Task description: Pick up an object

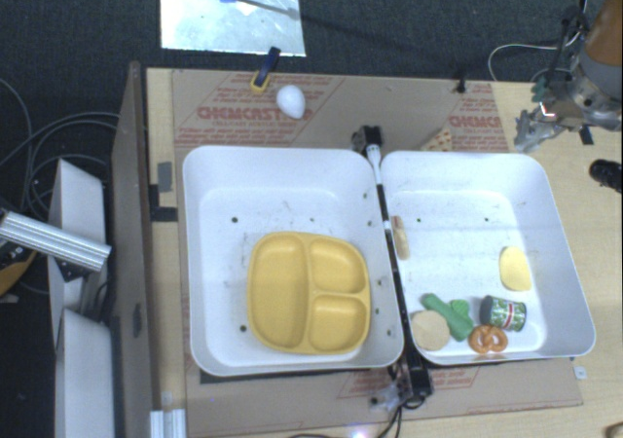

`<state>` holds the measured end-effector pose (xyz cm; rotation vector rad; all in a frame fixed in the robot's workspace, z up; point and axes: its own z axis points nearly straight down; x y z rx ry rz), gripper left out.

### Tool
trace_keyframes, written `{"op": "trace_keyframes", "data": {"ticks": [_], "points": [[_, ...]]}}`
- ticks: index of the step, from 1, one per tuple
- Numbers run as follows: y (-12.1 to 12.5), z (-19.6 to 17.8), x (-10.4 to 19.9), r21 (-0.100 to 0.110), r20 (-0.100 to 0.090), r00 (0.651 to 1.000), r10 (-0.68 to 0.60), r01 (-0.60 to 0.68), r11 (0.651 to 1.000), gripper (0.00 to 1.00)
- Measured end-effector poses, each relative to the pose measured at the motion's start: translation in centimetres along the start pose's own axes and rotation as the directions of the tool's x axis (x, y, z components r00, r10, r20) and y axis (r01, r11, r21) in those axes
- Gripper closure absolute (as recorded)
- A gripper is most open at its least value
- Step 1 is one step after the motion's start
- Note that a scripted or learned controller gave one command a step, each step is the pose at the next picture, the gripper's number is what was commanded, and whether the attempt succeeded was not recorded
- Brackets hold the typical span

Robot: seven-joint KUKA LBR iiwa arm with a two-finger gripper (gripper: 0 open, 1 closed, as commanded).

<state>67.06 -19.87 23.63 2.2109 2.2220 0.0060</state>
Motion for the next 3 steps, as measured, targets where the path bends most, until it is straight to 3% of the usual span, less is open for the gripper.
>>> {"op": "trace_keyframes", "data": {"ticks": [1, 2, 3], "points": [[-0.5, 15.9, -0.3, 0.01, -0.003, 1.0, 0.002, -0.002, 1.0, 1.0], [0.1, 0.0, 1.2, -0.009, 0.002, 1.0, -0.001, 0.001, 1.0, 1.0], [-0.1, -2.5, 8.8, 0.003, -0.004, 1.0, -0.005, 0.005, 1.0, 1.0]]}}
